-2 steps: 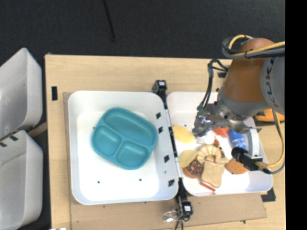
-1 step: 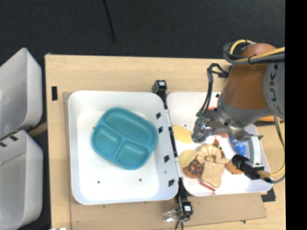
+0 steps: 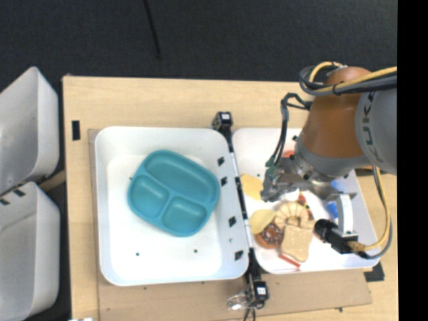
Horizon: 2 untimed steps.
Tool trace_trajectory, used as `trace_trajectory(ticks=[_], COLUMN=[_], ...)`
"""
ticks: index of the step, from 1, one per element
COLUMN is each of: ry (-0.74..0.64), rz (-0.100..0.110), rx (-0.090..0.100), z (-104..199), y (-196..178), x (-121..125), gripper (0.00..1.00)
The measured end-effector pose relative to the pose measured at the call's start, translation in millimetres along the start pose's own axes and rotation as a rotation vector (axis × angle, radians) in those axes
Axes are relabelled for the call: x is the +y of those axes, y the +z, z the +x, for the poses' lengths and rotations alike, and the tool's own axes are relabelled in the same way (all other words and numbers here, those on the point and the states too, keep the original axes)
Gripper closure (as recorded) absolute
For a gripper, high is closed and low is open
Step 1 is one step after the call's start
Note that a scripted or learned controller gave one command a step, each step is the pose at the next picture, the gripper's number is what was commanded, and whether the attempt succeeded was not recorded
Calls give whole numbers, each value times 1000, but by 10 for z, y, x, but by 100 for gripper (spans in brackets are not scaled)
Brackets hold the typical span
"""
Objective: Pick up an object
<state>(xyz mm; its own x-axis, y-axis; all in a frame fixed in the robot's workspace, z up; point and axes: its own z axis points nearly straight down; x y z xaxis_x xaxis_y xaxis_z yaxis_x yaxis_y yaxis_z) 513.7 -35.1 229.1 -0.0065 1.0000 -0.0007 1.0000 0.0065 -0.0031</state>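
- Your end effector sits low in the right bin, above the toy food.
- You cannot tell its state; nothing looks lifted yet.

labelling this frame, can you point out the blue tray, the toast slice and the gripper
blue tray (image 3: pixel 174 192): camera view, on the ridge where its compartments meet
toast slice (image 3: pixel 297 242): camera view, middle of its top face
gripper (image 3: pixel 273 188): camera view, at its tip above the right bin
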Motion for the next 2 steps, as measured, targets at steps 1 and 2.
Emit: trace_trajectory(ticks=[1,2], ry=[5,7], rz=[-1,-5], rx=[1,0], z=[-15,-92], y=[-17,-121], x=[-42,-61], gripper=[100,100])
